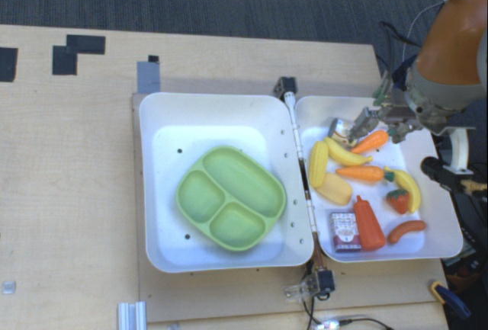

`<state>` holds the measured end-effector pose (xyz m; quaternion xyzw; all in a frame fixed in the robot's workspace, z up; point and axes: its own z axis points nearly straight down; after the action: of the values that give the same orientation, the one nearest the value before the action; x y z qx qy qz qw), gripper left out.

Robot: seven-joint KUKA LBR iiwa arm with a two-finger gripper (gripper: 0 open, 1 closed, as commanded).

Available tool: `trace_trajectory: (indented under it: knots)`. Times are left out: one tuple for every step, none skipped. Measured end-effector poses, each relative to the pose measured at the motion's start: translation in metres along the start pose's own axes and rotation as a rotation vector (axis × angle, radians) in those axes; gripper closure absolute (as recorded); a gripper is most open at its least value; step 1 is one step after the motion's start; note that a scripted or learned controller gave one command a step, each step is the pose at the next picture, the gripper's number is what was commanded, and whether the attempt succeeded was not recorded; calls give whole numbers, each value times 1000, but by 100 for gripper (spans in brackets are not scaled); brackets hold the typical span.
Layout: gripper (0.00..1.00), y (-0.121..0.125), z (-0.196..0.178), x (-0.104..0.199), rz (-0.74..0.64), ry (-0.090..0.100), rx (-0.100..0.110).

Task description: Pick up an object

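While the gripper point(371, 132) clasps the orange carrot point(371, 142) above the right bin point(442, 248) (near the yellow banana point(345, 153)), you should lift straight, keeping clear of neighbours.

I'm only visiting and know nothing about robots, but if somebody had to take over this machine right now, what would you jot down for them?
Gripper: low over the far end of the right bin, at an orange carrot. The view does not settle whether the carrot is held.
Right bin: toy food in a pile: a banana just under that carrot, a second carrot, corn, a red ketchup bottle, a sausage, a small carton.
Left bin: a green divided plate.
Done: arm brought to the pile.
Left: confirm a grip and lift one item.
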<state>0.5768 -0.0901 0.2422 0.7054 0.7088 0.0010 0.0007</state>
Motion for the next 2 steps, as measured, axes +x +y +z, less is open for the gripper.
trace_trajectory:
  knots:
    - [0, -3, 132, -12, 0, -5, -17]
    - [100, -2, 121, -13, 0, -5, -19]
